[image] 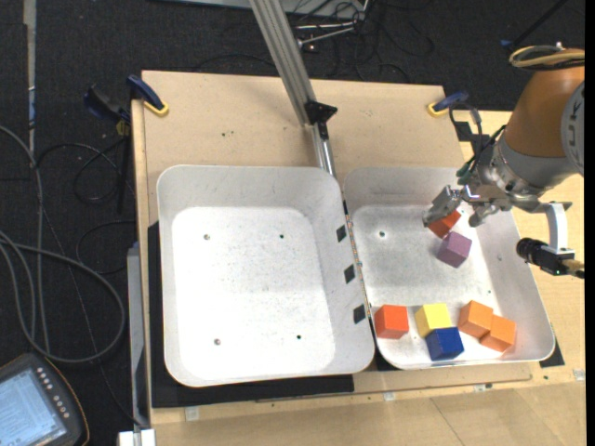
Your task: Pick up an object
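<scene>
Setting: as we look down at a slant, we see a wooden bench (279, 124) bearing two shallow white bins side by side.
Left bin (177, 249): we find only its speckled white floor.
Right bin (530, 295): it contains all the blocks we can see.
Arm (548, 119): grey with an orange band, it reaches in from 3 o'clock over the right bin's 1 o'clock corner.
Gripper (453, 210): we see its fingers clamped on a small red-orange block (446, 221), which sits between the fingertips.
Purple block (455, 248): it lies just beside the held block, at its 5 o'clock.
Row at 6 o'clock: an orange cube (391, 321), a yellow cube (432, 318) touching a blue cube (445, 343), and two orange blocks (488, 325) pressed together.
</scene>
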{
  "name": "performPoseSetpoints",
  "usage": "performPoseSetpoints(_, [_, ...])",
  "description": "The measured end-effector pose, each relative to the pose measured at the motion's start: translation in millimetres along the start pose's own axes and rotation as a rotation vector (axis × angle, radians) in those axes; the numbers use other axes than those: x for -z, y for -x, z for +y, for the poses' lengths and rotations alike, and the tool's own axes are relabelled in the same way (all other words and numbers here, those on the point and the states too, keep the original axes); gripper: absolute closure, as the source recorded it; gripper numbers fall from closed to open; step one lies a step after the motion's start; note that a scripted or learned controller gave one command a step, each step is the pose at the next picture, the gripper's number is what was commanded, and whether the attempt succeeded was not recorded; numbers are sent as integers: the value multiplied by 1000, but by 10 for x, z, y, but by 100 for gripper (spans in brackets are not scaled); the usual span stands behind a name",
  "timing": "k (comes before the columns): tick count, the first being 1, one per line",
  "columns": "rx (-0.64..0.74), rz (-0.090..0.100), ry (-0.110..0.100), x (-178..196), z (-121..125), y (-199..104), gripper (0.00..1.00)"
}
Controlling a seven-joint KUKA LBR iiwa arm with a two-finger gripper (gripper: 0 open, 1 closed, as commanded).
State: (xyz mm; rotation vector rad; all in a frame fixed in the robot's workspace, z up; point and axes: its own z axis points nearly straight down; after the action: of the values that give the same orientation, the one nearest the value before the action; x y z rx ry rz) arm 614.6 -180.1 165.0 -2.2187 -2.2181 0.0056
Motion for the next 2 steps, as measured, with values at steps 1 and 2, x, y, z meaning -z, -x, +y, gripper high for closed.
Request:
performPoseSetpoints(1, [4,0,1,-562,94,-28,0])
performPoseSetpoints(2, [2,-2,8,-420,108,-22,100])
